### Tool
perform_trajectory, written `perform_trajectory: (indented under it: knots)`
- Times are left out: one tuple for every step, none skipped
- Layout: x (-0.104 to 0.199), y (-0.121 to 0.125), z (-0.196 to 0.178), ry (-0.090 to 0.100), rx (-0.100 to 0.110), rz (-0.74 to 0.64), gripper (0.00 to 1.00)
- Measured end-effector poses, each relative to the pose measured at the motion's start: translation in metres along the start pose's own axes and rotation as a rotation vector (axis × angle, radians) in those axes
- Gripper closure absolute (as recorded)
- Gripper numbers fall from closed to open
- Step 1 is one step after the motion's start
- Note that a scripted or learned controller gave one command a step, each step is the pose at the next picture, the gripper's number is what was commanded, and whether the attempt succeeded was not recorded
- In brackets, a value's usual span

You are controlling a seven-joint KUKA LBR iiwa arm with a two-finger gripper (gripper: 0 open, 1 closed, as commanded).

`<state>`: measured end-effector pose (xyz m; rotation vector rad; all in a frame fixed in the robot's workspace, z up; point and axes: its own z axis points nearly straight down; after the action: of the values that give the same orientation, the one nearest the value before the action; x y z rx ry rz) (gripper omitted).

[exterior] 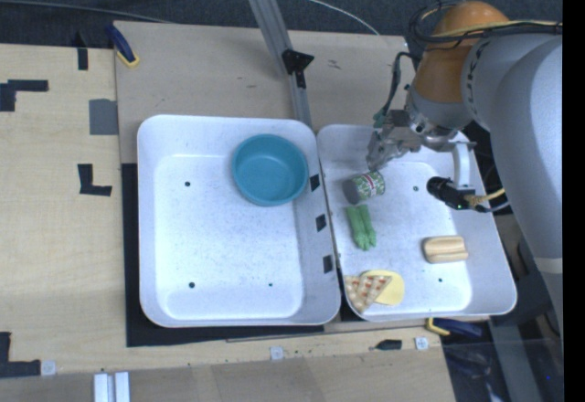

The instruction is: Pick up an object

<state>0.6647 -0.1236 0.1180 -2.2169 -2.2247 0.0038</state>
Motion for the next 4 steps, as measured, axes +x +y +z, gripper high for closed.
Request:
perform_trajectory:
  knots:
    - [0.0, 0.004, -0.063, 0.0, -0.008, 0.002, 1.0]
    - [0.0, 0.005, -0.1, 0.001, -0.005, 0.001, 1.0]
    - [0.049, -0.018, -0.11, 0.002, -0.001, -0.001, 1.0]
    - [0.087, -0.046, -0.1, 0.001, 0.002, 0.0, 1.0]
